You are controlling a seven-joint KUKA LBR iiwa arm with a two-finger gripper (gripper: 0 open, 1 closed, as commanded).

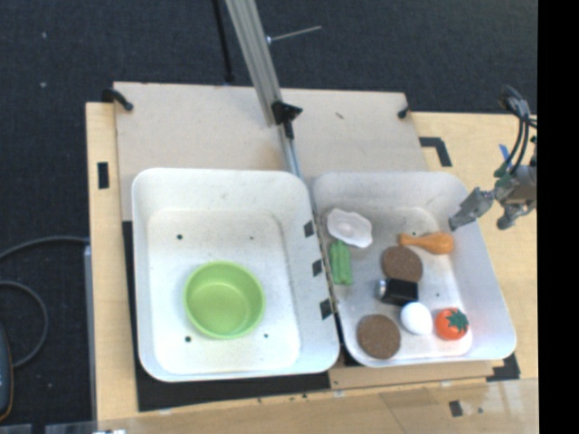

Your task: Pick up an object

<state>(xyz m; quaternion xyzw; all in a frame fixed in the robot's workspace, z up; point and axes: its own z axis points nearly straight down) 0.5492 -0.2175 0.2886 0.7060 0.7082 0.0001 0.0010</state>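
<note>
Seven small objects lie left of and below the gripper [493, 204], whose finger state cannot be told: two brown discs [402, 264], one orange drumstick [429, 240], one tomato [451, 324].

Both bins [163, 197] white with small dark specks. Left bin: lime green bowl [223, 299]. Right bin: white lump [349, 228], green bar [340, 262], orange drumstick [428, 240], two brown discs [402, 264], black block [397, 289], white egg [416, 317], red-orange tomato with green top [452, 323]. Bench [109, 242] tan, floor dark.
</note>
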